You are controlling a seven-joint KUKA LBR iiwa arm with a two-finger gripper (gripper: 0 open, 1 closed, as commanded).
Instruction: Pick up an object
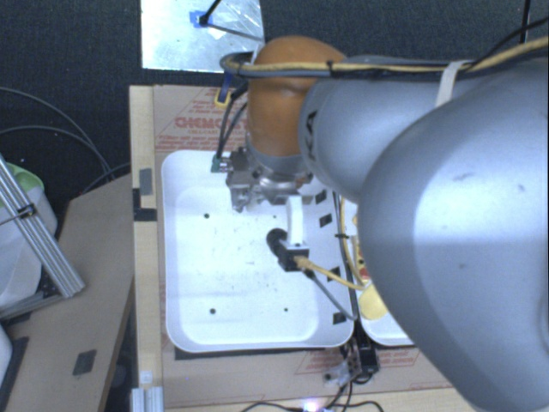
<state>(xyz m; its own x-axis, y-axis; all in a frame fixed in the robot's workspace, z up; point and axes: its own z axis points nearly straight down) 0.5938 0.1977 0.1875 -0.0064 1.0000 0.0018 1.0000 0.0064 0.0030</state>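
- One yellow object [375, 301] is the only candidate for picking that I can make out. It lies in the right bin [390, 337] near the shared edge and is largely covered by the arm [446, 187], so its shape is unclear.
- One gripper [241, 197] hangs below the orange band [279, 93], low over the far part of the left bin [184, 316] and well apart from the yellow object. I cannot tell whether it is wide or narrow, and nothing shows in it.
- The gripper seems placed for a descent into the left bin, though that floor carries just dark specks.
- Two white bins sit side by side on one printed cardboard sheet [184, 123], probably to protect the tabletop.
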